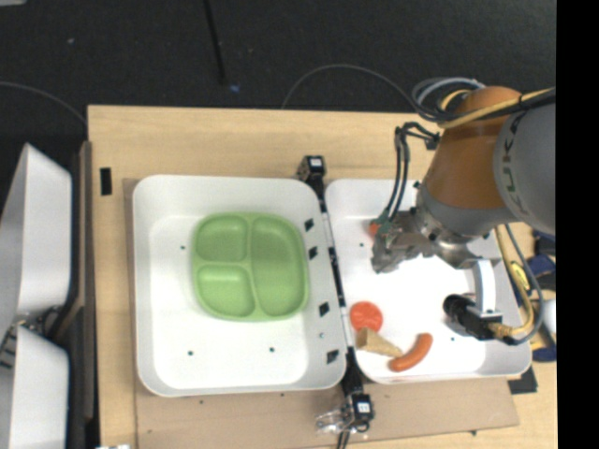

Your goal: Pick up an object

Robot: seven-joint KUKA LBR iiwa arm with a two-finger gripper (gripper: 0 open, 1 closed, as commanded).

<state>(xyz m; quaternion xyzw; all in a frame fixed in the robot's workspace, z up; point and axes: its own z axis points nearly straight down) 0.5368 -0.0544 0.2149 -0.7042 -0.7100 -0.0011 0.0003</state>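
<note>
over right bin [370, 199] | claw [386, 251] grip unclear | round red piece [366, 316], orange sausage [411, 353] below

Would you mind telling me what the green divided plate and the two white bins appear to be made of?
Green divided plate: probably moulded plastic, matt, judging by its uniform colour, soft highlights and rounded compartment ridges. Left bin and right bin: likely thin formed plastic, smooth and slightly glossy, with rounded corners and rolled rims.

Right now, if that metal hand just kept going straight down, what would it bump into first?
Probably the bare white floor of the right bin. The hand hangs over its upper left part, apart from the toys at the front, though depth is hard to judge.
</note>
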